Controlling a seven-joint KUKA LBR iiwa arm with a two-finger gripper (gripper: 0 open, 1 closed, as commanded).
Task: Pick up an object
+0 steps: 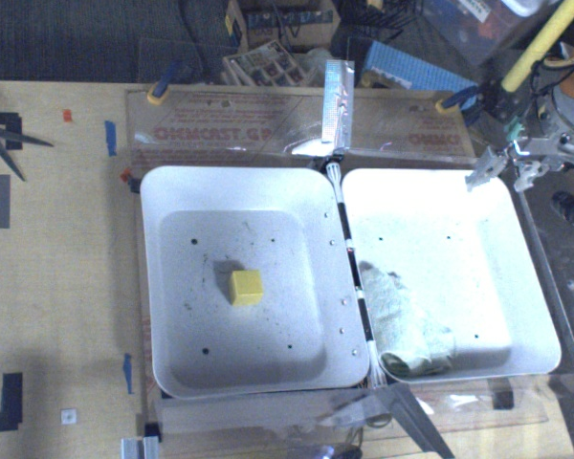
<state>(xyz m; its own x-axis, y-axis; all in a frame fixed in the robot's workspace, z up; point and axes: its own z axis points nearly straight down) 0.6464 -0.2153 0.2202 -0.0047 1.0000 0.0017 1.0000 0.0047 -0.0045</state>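
A small yellow block lies near the middle of the left white bin. A rolled, pale grey-green cloth rests along the left wall of the right white bin, reaching its front left corner. My gripper hangs at the far right corner of the right bin, just above the rim, well away from both the cloth and the block. Nothing is visibly held in it.
A low transparent wall with a metal post stands behind both bins. The arm and its cables crowd the upper right. A divider separates the bins. Bare wooden bench lies to the left.
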